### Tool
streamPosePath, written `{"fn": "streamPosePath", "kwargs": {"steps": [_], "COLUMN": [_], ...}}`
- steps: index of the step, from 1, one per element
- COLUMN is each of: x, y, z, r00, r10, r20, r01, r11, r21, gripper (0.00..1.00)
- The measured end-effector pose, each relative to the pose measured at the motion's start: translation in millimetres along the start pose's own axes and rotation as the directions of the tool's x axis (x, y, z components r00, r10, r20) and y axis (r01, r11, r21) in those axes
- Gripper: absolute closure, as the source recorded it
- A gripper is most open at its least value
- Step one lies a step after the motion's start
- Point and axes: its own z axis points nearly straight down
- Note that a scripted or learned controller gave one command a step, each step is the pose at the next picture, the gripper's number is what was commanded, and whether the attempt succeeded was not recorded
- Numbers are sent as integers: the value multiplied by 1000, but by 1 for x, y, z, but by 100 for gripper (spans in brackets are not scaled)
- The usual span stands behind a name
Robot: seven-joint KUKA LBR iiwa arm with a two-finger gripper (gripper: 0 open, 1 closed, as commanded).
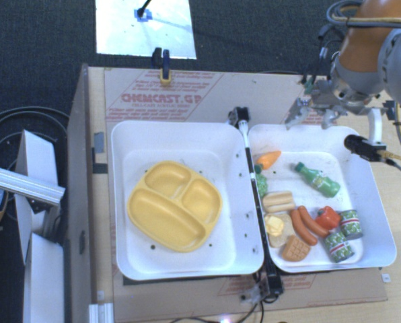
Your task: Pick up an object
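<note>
No pickup was made: the pincer [311, 112] hung open and empty at twelve o'clock of the right bin [375, 210], whose green bottle [317, 180] and other food items lay untouched.

One camera is looking down from above the bench [153, 99] at a slant, from a middle distance. It is taking in both bins, the left bin [120, 180] and the right bin [375, 207], with dark floor behind them.

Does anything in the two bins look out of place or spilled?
Nothing stands out. The yellow divided plate sits askew in the left bin, and the toy foods lie loosely clustered in the right bin.
</note>
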Motion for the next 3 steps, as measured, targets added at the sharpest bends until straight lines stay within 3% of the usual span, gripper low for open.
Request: {"fn": "streamPosePath", "kwargs": {"steps": [1,2,3], "x": [-7,-14,-13], "y": [-93,-163,-161], "z": [120,135,124], "r00": [1000,1000,1000], "r10": [3,4,3], "r20": [-1,-1,-2], "r01": [-3,-4,-3], "r11": [1000,1000,1000], "r21": [7,5,2], "gripper": [0,0,100]}}
